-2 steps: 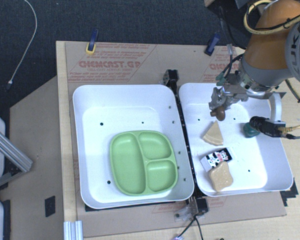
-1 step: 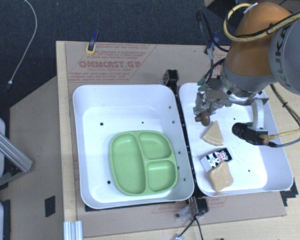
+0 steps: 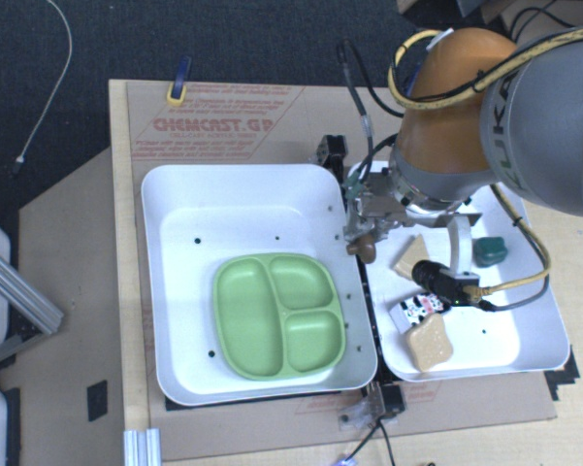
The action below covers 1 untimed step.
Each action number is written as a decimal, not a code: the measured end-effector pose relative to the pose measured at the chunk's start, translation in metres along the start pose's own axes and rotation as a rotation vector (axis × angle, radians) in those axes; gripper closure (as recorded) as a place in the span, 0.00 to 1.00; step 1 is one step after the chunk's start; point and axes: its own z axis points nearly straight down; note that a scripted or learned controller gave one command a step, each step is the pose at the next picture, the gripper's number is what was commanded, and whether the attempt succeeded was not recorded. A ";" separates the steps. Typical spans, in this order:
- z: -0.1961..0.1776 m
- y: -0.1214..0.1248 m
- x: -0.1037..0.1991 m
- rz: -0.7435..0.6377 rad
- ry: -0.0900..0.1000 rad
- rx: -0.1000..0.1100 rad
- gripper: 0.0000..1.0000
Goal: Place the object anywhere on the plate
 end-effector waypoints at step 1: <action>0.002 -0.011 0.062 -0.002 0.001 -0.001 1.00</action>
